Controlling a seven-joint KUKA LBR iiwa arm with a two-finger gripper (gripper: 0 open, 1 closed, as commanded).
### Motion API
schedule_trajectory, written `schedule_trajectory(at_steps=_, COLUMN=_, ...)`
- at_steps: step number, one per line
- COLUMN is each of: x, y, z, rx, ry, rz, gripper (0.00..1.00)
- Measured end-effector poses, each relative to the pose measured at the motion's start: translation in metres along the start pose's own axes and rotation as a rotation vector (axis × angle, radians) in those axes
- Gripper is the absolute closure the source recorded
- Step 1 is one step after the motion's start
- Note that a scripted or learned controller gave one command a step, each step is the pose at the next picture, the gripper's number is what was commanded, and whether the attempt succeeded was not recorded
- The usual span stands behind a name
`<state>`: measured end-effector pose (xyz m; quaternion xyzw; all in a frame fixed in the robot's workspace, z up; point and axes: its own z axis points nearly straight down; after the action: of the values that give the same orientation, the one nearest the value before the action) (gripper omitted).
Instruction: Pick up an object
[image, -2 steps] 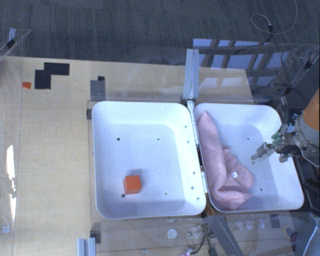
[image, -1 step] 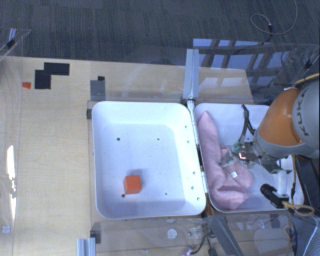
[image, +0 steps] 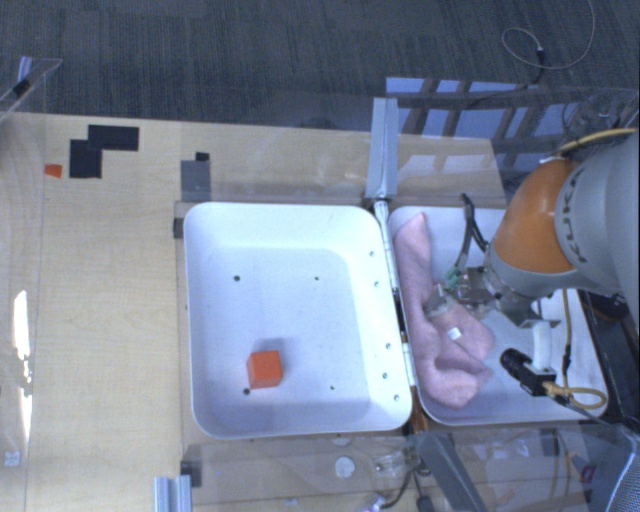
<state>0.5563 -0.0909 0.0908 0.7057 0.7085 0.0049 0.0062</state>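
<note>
A small orange block (image: 265, 369) lies in the left bin (image: 215, 300), toward its front. A pink cloth (image: 430, 320) stretches along the left side of the right bin (image: 520, 405), from back to front. My gripper (image: 448, 318) is down on the middle of the cloth, reaching in from the right under the orange wrist band. Its tips press into the pink fabric, and the fabric hides how they stand.
A metal divider post (image: 383, 150) rises behind the seam between the two bins. Black cables and a connector (image: 530, 375) hang over the right bin's front right. Black markers (image: 95, 150) sit on the wooden bench at far left.
</note>
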Motion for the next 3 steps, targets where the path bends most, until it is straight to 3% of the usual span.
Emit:
schedule_trajectory(at_steps=1, x=0.005, y=0.054, z=0.002, rx=0.001, ry=0.001, rz=-0.131, gripper=0.00)
schedule_trajectory(at_steps=2, x=-0.015, y=-0.012, z=0.000, rx=0.001, ry=0.000, rz=-0.189, gripper=0.00)
schedule_trajectory(at_steps=3, x=0.000, y=0.041, z=0.002, rx=0.003, ry=0.001, rz=0.106, gripper=0.00)
